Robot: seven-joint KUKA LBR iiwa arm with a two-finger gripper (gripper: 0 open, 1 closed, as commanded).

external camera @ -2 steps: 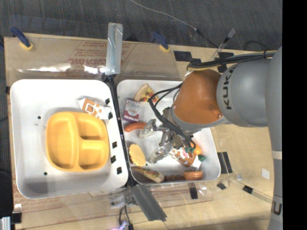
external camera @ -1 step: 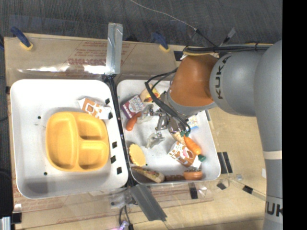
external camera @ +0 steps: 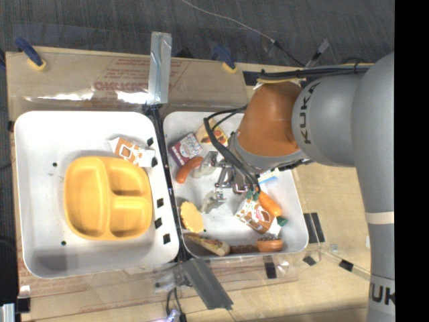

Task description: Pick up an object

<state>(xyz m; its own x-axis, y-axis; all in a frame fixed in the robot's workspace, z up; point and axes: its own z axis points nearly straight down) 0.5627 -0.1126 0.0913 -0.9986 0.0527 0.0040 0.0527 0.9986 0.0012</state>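
The left bin (external camera: pixel 40 247) holds a yellow divided tray (external camera: pixel 107 196), lying flat in its middle. An orange-and-white packet (external camera: pixel 129 151) rests at the tray's upper right corner, tucked against the wall the two bins share.

The right bin (external camera: pixel 295 230) carries a scatter of small things. Near its upper left lies a dark purple packet (external camera: pixel 184 149), and just below it an orange-red sausage (external camera: pixel 188 168), tilted. Lower down, close to the left wall, sits a pale yellow round piece (external camera: pixel 192 215), and beneath that a brown bread-like roll (external camera: pixel 208 246) lies along the bin's near edge, with a red sausage (external camera: pixel 270 245) further right along the same edge. A brown-and-white packet (external camera: pixel 254 215) lies above that sausage, with an orange carrot-like piece (external camera: pixel 269 204) just beside it.

The gripper (external camera: pixel 220 186) hangs over the middle of the right bin, between the orange-red sausage and the brown-and-white packet. Whether its metal fingers are spread or pressed together cannot be told. The grey arm (external camera: pixel 335 123) reaches in over the desk (external camera: pixel 328 186).
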